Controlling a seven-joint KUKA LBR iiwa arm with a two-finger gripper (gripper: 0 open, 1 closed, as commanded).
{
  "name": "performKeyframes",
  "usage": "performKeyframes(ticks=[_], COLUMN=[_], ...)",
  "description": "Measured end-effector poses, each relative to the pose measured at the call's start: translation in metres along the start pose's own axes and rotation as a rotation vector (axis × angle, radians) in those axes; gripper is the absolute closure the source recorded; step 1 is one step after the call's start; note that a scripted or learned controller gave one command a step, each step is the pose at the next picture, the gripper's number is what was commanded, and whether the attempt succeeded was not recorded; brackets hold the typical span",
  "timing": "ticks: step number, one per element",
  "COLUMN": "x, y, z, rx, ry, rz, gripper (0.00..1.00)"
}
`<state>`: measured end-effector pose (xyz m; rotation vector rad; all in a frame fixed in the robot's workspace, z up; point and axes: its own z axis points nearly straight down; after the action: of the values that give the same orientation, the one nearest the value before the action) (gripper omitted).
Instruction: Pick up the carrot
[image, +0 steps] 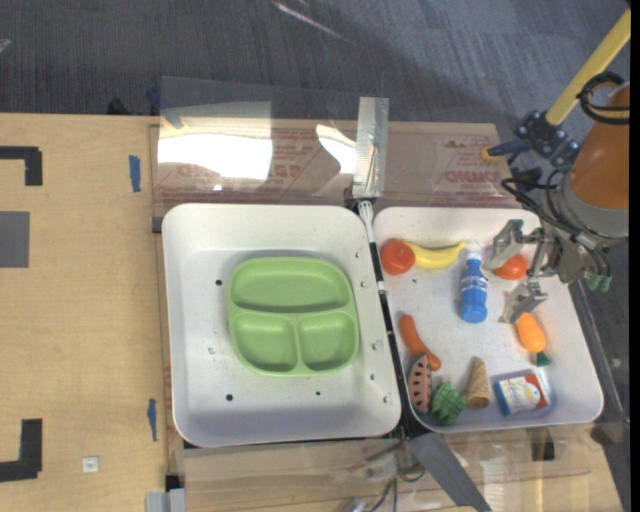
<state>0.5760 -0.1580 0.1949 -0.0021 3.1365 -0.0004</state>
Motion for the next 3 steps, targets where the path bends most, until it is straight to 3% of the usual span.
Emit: performKeyframes(ticks=[1, 2, 3], x=[0.029, 0.010, 0.006], y=[-0.032, -0.032, -0.032], z=[0.088, 0.106, 0.092], rx=[-0.002, 0.001, 0.004], ry=[0.008, -0.005, -0.019], rz=[0.161, 0.213, 0.210], gripper=[0.00, 0.00, 1.00])
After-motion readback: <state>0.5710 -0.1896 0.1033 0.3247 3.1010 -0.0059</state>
